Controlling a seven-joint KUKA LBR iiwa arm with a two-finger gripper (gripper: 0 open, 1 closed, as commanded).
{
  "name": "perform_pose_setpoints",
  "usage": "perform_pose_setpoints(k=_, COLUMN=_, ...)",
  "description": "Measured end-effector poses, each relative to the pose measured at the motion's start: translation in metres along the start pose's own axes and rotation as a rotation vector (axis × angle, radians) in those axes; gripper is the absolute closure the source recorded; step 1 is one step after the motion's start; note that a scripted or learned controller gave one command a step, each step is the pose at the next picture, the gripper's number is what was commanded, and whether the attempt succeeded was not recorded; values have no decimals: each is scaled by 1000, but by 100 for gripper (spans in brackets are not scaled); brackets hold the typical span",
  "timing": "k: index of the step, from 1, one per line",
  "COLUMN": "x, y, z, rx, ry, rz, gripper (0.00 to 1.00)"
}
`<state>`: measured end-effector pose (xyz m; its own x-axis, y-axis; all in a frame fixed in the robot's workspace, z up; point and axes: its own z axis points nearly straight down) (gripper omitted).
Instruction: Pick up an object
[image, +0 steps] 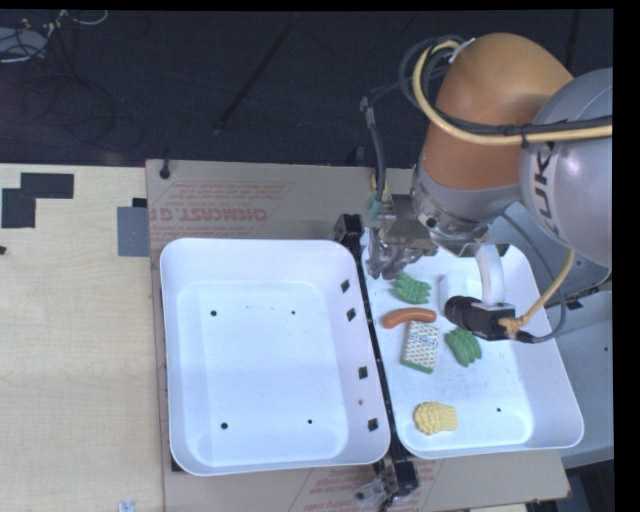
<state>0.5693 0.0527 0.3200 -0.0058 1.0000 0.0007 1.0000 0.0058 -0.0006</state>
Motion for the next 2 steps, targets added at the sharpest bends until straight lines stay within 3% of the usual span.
perform_pose_setpoints(k=1, x=30, y=10, z=59, rx=8, ry=-1, rz=3, gripper=100)
perform_pose_setpoints(k=2, x=77, y=-55, z=-29, rx=2, ry=0, rz=1, gripper=100)
